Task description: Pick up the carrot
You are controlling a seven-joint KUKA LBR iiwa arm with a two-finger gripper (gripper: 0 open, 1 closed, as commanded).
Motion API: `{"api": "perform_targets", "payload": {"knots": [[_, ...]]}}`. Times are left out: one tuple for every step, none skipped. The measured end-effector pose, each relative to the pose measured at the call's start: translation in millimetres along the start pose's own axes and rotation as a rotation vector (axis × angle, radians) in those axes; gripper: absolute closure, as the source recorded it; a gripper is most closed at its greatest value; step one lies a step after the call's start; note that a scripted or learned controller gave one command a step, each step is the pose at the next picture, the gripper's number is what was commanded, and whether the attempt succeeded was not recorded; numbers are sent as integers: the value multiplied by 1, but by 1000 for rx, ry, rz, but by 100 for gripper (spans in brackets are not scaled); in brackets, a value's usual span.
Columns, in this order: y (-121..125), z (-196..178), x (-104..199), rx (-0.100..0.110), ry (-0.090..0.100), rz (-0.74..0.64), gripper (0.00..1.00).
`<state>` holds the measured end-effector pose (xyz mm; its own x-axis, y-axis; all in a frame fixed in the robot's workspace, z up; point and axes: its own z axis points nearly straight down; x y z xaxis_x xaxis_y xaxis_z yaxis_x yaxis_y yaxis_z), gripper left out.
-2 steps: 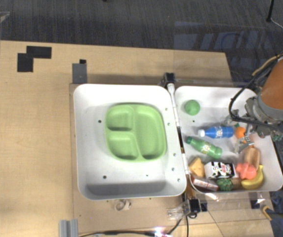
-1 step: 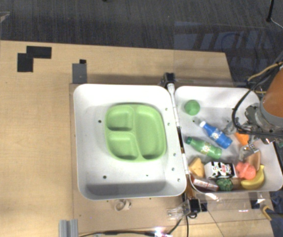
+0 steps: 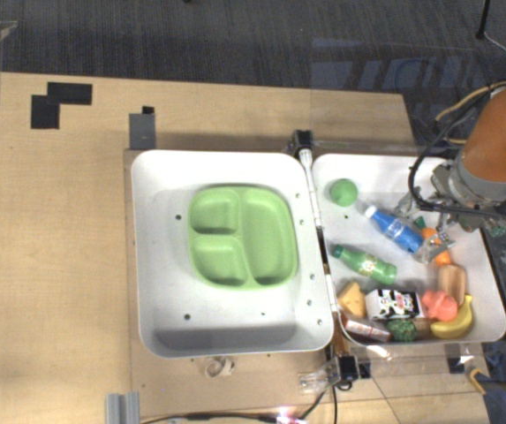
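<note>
In the right bin, a small orange piece that looks like the carrot lies near the right wall, partly hidden under the arm's wrist. My gripper hangs just above it, at the cap end of a blue bottle. Cables and the grey wrist body cover the gripper's tips. Nothing can be seen held.
The right bin also holds a green ball, a green bottle, a cheese wedge, a black-and-white carton, a pink item and a banana. A green divided tray lies in the left bin.
</note>
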<state>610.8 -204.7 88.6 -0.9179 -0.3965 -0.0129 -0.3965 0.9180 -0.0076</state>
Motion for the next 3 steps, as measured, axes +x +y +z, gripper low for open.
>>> {"api": "perform_targets", "payload": {"knots": [[14,-1,33,-1,0,-194,0],[12,-15,28,8,-11,-194,100],[12,-15,28,7,-10,-194,0]]}}
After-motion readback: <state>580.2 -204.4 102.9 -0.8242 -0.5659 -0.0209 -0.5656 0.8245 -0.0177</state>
